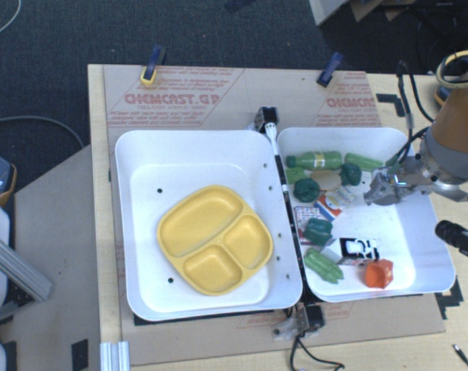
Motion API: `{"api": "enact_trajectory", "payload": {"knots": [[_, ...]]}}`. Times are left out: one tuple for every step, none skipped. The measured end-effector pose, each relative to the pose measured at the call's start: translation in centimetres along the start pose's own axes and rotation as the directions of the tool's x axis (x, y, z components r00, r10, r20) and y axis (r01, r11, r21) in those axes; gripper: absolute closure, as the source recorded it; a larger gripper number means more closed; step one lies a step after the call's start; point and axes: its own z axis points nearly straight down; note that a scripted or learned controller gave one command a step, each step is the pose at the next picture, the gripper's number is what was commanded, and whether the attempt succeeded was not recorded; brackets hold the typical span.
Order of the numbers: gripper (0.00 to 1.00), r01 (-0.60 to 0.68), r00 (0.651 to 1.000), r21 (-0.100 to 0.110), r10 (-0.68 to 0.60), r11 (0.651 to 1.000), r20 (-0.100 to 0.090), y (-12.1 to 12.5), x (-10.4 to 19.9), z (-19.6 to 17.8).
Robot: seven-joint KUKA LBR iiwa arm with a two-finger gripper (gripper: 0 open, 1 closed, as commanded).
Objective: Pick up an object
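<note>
Two shallow white plastic bins are seen side by side on the bench. In the left bin a yellow plastic plate with three parts is laid, a bit toward 5 o'clock from the middle.

In the right bin many small things are spread. A green plastic bottle is laid flat at about 11 o'clock. A dark green round toy is just below it. A small teal cup is found near the left wall. A long green pepper toy is laid at 7 o'clock, and an orange-red block sits at 6 o'clock. A black and white card is placed between them, a little higher up.

The grey metal gripper is seen at 2 o'clock in the right bin, low over the white floor. Nothing is seen between its parts. Whether it is wide or narrow cannot be told.
</note>
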Motion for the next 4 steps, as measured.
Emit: {"api": "enact_trajectory", "payload": {"knots": [[1.0,0.0,1.0,-0.001,0.0,1.0,0.0,0.2,0.0,-4.6],[1.0,0.005,1.0,0.003,-0.005,1.0,-0.002,2.7,5.1,-3.6],[1.0,0.006,1.0,0.001,-0.006,1.0,-0.003,5.5,10.4,-4.3],[1.0,0.004,1.0,0.004,-0.004,1.0,-0.003,6.5,15.4,-3.2]]}}
